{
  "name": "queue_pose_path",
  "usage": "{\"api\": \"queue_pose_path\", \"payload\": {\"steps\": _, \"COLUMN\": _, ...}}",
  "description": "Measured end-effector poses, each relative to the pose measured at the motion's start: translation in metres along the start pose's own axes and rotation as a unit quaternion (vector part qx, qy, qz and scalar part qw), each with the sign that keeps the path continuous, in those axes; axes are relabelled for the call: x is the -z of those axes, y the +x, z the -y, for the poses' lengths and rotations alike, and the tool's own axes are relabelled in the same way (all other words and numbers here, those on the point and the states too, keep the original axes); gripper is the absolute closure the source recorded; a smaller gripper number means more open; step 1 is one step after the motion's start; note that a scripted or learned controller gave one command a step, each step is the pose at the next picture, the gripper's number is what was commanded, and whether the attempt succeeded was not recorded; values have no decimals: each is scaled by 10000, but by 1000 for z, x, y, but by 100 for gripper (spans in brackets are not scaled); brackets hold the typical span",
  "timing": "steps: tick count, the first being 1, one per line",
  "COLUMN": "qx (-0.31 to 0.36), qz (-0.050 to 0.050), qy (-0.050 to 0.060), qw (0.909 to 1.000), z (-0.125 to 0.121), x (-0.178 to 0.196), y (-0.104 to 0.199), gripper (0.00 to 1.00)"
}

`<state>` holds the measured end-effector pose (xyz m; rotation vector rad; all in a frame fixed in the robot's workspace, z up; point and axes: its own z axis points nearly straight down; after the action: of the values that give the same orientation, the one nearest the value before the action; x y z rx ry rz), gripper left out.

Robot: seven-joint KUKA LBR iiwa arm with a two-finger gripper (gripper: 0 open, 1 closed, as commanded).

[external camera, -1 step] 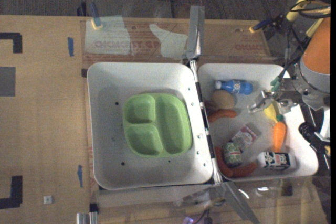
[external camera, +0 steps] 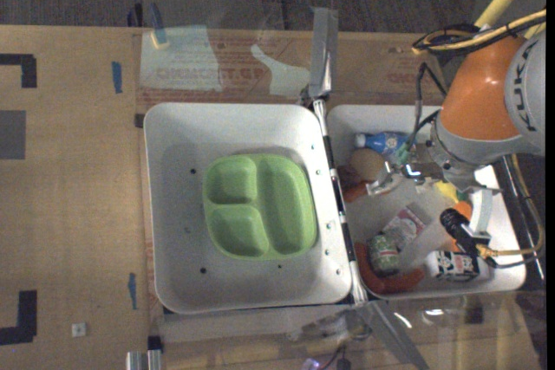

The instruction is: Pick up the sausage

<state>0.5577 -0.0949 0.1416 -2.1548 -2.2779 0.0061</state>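
Observation:
The sausage (external camera: 392, 281) is a red, curved piece lying along the front wall of the right bin (external camera: 512, 277), just below a green can (external camera: 382, 254). My gripper (external camera: 395, 172) hangs over the back half of that bin, next to a tan rounded item (external camera: 367, 162) and well behind the sausage. Nothing shows between it and the sausage except the can and a pale packet (external camera: 404, 226).
The left bin (external camera: 165, 186) holds a green divided plate (external camera: 260, 205). In the right bin also lie a blue-and-white bottle (external camera: 378, 139), a small carton (external camera: 454, 265) and an orange piece (external camera: 464, 209). A metal divider (external camera: 323, 56) rises between the bins at the back.

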Motion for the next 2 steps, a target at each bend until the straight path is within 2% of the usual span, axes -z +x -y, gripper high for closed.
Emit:
{"api": "queue_pose_path", "payload": {"steps": 1, "qx": 516, "qz": 0, "qy": -45, "qw": 9987, "z": 4, "x": -56, "y": -2, "gripper": 0}}
{"api": "queue_pose_path", "payload": {"steps": 2, "qx": -470, "qz": 11, "qy": -30, "qw": 9989, "z": -86, "x": -57, "y": -22, "gripper": 0}}
